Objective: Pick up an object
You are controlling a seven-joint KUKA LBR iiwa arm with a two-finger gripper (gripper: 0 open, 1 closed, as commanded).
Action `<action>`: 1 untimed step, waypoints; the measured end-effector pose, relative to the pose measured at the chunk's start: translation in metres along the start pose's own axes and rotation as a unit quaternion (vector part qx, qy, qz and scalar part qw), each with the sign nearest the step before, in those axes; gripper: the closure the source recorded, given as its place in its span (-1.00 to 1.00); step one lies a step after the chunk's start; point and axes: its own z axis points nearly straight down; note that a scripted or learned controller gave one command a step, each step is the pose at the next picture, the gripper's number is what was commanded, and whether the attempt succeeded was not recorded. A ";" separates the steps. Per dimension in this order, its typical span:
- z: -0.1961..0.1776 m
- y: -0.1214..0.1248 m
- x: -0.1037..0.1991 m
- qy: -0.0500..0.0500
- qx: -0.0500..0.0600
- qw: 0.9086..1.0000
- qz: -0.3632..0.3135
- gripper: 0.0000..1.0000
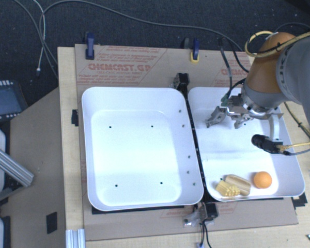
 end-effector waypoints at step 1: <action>0.011 0.001 0.006 0.000 0.001 1.000 0.000 -1.00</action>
